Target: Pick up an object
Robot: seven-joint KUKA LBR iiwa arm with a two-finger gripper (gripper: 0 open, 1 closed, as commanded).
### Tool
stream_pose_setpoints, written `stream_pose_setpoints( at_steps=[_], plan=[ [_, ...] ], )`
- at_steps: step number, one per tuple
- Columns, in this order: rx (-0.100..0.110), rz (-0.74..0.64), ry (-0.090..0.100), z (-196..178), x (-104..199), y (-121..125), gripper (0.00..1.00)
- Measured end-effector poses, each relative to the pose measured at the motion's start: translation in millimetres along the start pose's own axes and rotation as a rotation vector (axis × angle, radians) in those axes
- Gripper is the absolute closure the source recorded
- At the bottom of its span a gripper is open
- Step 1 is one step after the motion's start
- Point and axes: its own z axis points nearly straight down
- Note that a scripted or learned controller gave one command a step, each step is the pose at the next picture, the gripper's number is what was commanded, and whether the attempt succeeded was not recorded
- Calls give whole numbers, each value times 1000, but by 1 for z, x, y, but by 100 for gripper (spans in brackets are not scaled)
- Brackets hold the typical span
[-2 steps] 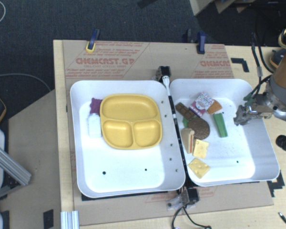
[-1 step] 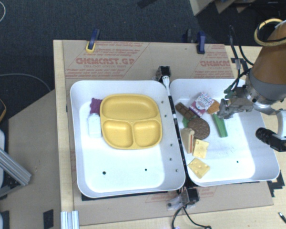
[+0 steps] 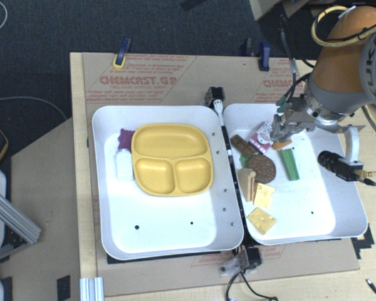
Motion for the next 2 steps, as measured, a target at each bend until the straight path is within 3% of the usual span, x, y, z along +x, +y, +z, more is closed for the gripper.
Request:
stream_pose_setpoints(
  at_steps=[1, 2],
  plan=[
    [1, -1, 1, 8, 50, 26, 100],
    [-1, 0, 0, -9, 95, 63, 100]
  ],
)
